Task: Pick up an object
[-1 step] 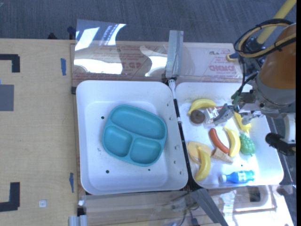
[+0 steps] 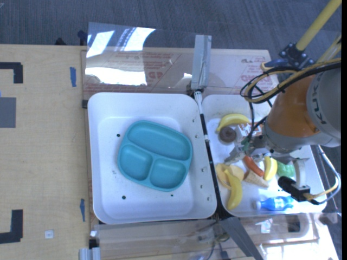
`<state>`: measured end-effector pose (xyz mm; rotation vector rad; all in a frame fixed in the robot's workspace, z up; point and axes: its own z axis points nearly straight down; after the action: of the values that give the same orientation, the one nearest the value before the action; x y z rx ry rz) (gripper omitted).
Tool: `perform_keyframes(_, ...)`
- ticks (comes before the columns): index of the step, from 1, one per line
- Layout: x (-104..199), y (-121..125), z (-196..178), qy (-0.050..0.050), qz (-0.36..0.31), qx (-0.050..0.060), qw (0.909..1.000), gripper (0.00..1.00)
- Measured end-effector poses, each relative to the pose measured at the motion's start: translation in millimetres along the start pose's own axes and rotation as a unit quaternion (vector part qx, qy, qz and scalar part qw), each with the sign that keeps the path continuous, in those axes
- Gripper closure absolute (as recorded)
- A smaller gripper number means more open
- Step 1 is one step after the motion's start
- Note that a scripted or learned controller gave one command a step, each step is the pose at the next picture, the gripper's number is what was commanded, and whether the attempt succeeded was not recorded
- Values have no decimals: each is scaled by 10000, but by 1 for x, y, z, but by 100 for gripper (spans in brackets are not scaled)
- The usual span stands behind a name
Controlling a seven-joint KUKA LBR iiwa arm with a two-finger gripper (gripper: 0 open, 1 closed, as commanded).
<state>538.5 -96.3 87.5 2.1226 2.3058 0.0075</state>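
End effector (image 2: 242, 151) reaching down into the right white bin (image 2: 307, 206).
Its fingers' state I cannot tell; it is hovering over the pile of plastic toy food (image 2: 241, 175), seemingly about to choose and grasp one piece, then lift.

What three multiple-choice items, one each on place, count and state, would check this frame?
1. Where is the teal tray?
A. left bin
B. right bin
C. on the bare bench

2. How many compartments does the teal tray have?
A. two
B. three
C. five

3. How does the blue bottle sit?
A. upright
B. lying on its side
C. lifted above the bin

Answers: 1 A, it rests on the left bin's floor. 2 B, one long section and two smaller ones show. 3 B, it lies flat near the right bin's front edge.
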Motion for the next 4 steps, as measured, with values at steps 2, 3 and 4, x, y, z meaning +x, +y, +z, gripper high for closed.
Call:
perform_keyframes(2,2,-15,-48,15,705,101,9975,0)
perform_keyframes(3,-32,7,-77,3,377,47,9993,0)
perform_keyframes(4,-25,-3,1,8,96,20,10000,0)
